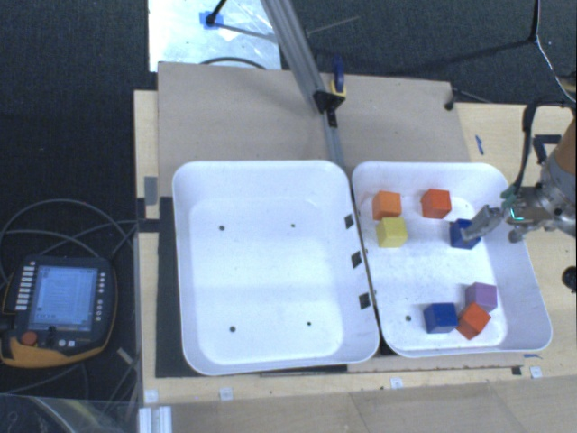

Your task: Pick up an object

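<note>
My gripper reaches in over the right edge of the right bin. Its tip sits right against a dark blue block in the bin's upper right part, partly covering it. Whether the block is gripped is not visible. The same bin holds an orange block, a red-orange block and a yellow block near its far side. A purple block, a blue block and another orange-red block lie close together near its front right corner.
The left bin stands beside the right one. A slanted metal pole rises from behind the bins. A teach pendant with cables lies on the floor at the left.
</note>
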